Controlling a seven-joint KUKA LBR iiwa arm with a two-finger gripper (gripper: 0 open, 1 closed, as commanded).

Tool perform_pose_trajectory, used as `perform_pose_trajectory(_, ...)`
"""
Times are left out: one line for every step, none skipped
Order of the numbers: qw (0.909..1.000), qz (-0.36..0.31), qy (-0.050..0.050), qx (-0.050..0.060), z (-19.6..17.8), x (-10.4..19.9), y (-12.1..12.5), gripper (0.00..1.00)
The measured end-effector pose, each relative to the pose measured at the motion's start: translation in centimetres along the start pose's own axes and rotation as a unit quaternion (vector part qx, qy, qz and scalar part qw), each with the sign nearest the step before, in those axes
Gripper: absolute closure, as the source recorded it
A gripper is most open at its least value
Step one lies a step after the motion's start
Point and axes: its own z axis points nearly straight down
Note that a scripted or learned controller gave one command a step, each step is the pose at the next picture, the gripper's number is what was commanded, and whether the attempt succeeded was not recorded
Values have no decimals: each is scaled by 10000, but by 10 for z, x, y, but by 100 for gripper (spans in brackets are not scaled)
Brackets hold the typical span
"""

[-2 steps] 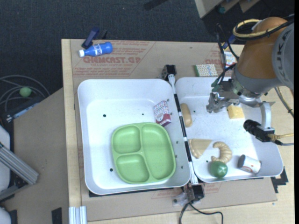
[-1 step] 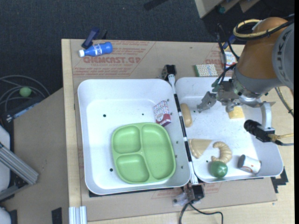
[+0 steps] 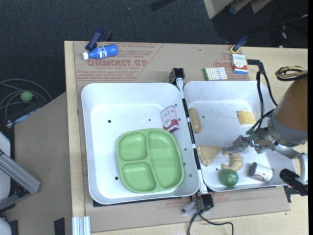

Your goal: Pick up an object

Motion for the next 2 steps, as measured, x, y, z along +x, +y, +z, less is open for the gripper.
perform_pose_trajectory(10000, -15, 10, 2, 45, 31, 0, 0)
perform_pose_trajectory(10000, -7, 11, 3, 59, 8, 0, 0)
